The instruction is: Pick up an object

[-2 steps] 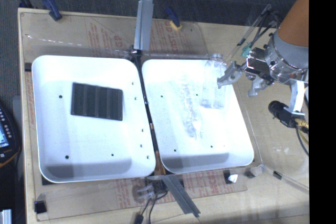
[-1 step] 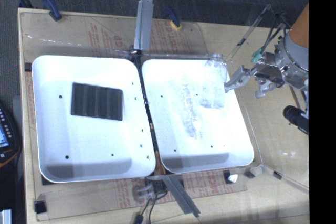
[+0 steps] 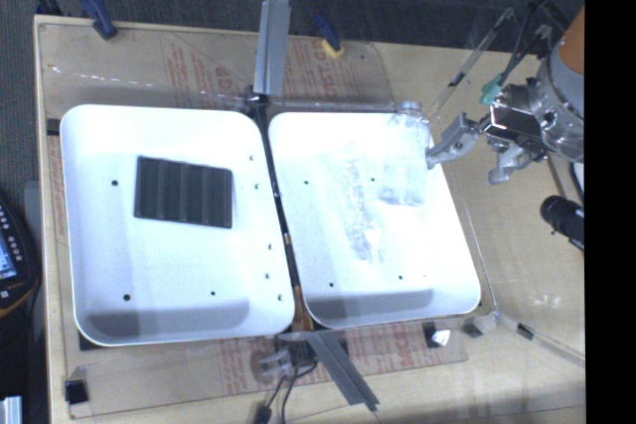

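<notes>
A dark grey ribbed rectangular pad (image 3: 184,192) lies flat in the left bin (image 3: 89,303), toward its back left. In the right bin (image 3: 447,288), pieces of clear, hard-to-see plastic (image 3: 397,176) are spread from the back right corner toward the middle. My gripper (image 3: 475,156) hangs just beyond the right bin's back right rim, above the bench. Its fingers stand open with nothing between them. One fingertip (image 3: 444,144) reaches over the rim near the clear plastic.
Two blue clamps (image 3: 97,15) (image 3: 328,33) grip the bench's back edge. An upright metal bar (image 3: 271,45) stands behind the gap between the bins, and a metal bracket (image 3: 338,374) sits in front of it. A dark device (image 3: 12,258) pokes in at the left edge.
</notes>
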Robot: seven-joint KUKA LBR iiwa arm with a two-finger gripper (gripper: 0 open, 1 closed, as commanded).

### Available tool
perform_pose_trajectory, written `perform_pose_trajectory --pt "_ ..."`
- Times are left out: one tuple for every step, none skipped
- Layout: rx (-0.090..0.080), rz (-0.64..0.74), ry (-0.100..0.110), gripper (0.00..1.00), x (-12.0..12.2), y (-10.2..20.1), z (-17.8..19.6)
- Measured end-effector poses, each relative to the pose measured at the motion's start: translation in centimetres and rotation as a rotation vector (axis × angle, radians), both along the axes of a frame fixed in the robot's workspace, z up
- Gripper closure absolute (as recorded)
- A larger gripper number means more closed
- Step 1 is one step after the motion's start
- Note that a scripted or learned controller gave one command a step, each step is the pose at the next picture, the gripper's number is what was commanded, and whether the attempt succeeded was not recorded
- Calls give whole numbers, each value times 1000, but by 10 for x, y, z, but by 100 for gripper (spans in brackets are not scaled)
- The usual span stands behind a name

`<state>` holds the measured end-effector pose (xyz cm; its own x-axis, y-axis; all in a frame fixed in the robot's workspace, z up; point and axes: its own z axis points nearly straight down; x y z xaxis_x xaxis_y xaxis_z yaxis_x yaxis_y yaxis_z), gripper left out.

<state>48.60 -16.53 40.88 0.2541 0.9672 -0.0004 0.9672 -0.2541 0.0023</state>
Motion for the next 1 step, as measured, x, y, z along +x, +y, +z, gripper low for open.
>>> perform_pose_trajectory --pt "0 83 4 0 -2 -37 -76"
